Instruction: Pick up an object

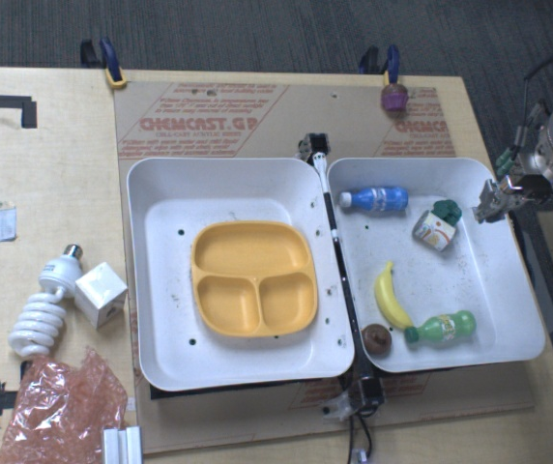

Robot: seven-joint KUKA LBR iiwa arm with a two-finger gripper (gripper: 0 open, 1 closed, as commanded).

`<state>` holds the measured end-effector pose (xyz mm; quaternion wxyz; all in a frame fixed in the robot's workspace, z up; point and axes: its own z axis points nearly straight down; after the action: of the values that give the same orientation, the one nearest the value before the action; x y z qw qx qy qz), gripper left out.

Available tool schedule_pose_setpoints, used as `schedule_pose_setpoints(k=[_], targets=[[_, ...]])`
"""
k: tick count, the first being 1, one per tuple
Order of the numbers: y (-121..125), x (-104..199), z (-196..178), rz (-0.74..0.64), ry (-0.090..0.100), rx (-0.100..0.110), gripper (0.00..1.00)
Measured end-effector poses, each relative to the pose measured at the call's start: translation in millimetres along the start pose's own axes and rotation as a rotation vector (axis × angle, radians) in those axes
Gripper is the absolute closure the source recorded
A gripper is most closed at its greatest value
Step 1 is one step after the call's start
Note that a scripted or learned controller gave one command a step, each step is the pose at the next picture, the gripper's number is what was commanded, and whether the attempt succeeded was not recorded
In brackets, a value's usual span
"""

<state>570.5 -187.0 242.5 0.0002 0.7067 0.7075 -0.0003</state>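
Observation:
The right bin point(514, 298) holds a blue bottle point(375, 199) lying near its far edge. Beside it are a small white carton point(434, 232) and a dark green piece point(448, 210). Nearer the front lie a banana point(391, 298), a green bottle point(441, 328) and a brown ball point(377, 337). A yellow divided plate point(254, 278) rests in the left bin point(146, 259). My gripper point(494, 201) hangs over the right bin's far right rim, to the right of the carton and apart from every object.
Left of the bins, on the bench, are a spiral light bulb point(40, 307), a white cube point(101, 293) and a crumpled pink bag point(59, 414). A purple object point(394, 97) sits by the back clamp. A black divider point(333, 230) runs between the bins.

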Motion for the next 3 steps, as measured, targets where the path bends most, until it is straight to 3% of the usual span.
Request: schedule_pose_setpoints(k=[1, 3], targets=[[35, 25, 132, -0.001, 0.000, 0.000, 0.00], [-46, 86, 150, 0.003, 0.001, 0.000, 0.00]])
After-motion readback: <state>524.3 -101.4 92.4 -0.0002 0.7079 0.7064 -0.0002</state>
